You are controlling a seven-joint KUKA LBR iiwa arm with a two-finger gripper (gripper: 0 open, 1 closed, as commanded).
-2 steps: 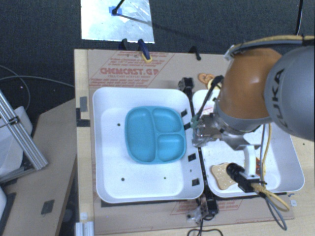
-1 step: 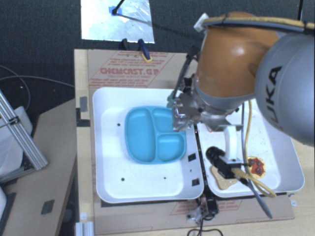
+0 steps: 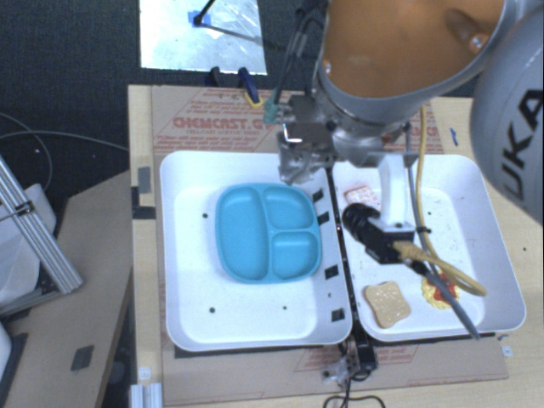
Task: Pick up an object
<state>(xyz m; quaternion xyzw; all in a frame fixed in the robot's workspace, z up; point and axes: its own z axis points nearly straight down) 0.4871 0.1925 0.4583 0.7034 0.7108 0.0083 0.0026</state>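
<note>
Blue plate (image 3: 268, 232) takes mid left bin (image 3: 191, 313); bare floor left of plate and on its near side. Right of plate: toast slice (image 3: 387, 303). Arm (image 3: 399, 41) overhangs plate's far-right corner.

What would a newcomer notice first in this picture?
The bright blue divided plate lies in the left bin and stands out most. The big grey and orange arm looms in from the upper right, its gripper near the far end of the divide between the bins. A toast-like slice lies near the front of the right bin.
</note>
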